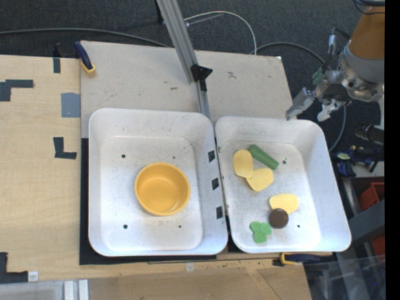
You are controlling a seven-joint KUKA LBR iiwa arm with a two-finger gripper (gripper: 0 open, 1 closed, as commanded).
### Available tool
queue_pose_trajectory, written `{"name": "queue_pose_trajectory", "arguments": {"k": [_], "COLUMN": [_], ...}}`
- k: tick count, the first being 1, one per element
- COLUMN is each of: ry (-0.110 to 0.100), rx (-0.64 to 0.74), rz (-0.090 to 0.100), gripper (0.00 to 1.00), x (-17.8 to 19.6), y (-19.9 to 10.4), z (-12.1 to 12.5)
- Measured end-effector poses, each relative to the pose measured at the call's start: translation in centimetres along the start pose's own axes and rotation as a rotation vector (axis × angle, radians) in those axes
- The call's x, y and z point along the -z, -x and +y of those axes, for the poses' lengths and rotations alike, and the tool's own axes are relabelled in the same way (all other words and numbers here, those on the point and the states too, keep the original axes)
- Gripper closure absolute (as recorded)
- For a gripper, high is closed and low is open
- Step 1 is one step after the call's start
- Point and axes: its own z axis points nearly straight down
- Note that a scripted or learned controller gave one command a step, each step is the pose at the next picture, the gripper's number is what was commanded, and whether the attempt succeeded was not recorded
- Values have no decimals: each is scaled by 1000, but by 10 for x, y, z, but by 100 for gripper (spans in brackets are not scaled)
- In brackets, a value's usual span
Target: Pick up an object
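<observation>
Grey gripper hangs released beyond the right bin's far rim; descend squarely over the green cylinder, straddling it.

Matt, speckled white plastic bins hold a smooth yellow bowl (plastic-looking), on pale wood bench
</observation>
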Motion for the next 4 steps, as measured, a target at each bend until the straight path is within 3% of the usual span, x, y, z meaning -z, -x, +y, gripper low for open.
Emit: {"name": "queue_pose_trajectory", "arguments": {"k": [1, 4], "ry": [0, -6], "rx": [0, 0], "rz": [0, 1], "gripper": [0, 0], "x": [0, -190], "y": [0, -8], "z": [0, 4]}}
